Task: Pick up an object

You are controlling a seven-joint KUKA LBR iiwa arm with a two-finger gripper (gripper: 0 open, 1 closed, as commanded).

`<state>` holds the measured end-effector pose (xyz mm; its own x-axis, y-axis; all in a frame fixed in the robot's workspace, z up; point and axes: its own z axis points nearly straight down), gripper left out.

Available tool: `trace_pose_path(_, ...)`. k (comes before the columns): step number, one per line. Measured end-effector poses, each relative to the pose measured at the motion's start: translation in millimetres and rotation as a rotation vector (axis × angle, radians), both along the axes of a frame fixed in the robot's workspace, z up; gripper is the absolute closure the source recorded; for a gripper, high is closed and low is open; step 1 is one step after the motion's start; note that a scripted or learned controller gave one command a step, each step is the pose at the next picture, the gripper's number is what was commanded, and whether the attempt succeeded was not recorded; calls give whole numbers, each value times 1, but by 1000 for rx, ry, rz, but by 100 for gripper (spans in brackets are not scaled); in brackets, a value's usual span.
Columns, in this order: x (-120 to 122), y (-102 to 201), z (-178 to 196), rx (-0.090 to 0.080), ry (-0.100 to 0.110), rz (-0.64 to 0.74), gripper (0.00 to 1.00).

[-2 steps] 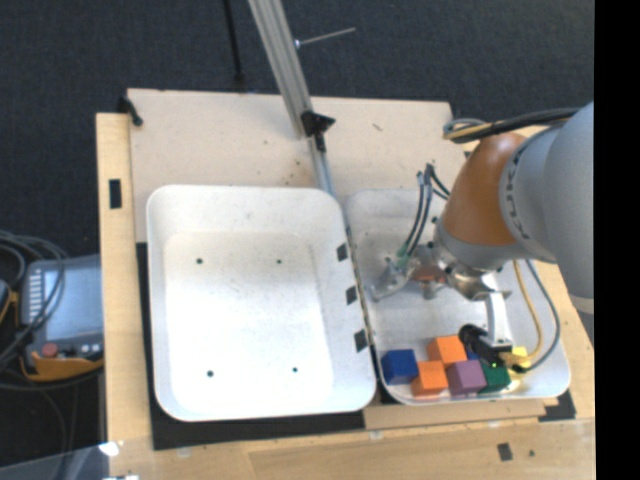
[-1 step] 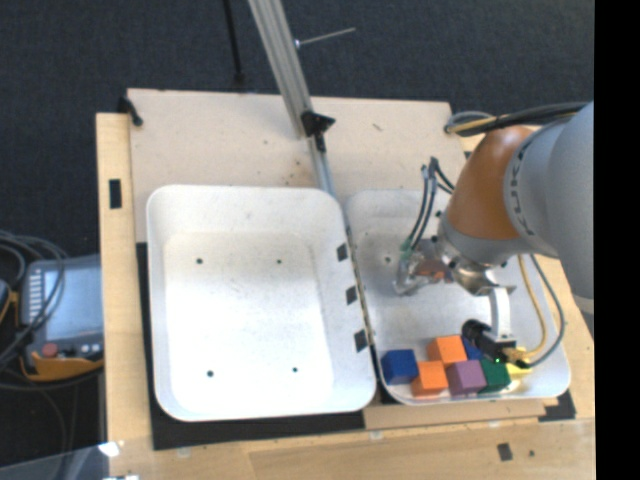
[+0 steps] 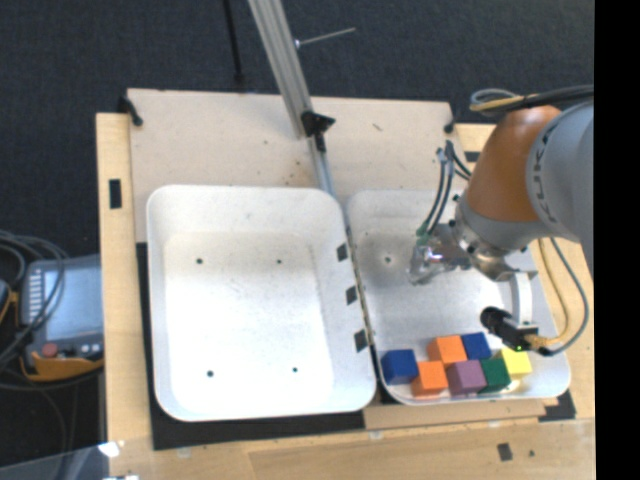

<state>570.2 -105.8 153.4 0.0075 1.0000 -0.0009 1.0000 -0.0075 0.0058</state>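
Several coloured blocks lie packed at the near edge of the right bin [image 3: 395, 223]: a blue block [image 3: 399, 365], two orange blocks [image 3: 431, 375] [image 3: 449, 349], a purple block [image 3: 466, 376], a green block [image 3: 495, 372], a yellow block [image 3: 517, 361] and a second blue block [image 3: 476, 345]. My gripper [image 3: 427, 263] hangs over the middle of the right bin, up and left of the blocks and apart from them. Nothing shows between its fingertips.
The left bin [image 3: 250, 298] sits beside the right one, their rims meeting near the centre. A slanted metal rail [image 3: 285, 58] rises from the bench's far side. Cables run along the arm at the right. A grey device [image 3: 60, 313] sits off the bench at the left.
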Motion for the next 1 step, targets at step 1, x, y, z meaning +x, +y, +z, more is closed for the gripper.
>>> trace_pose_path(1, 5, 6, 47, 0, -2, 11, 100)
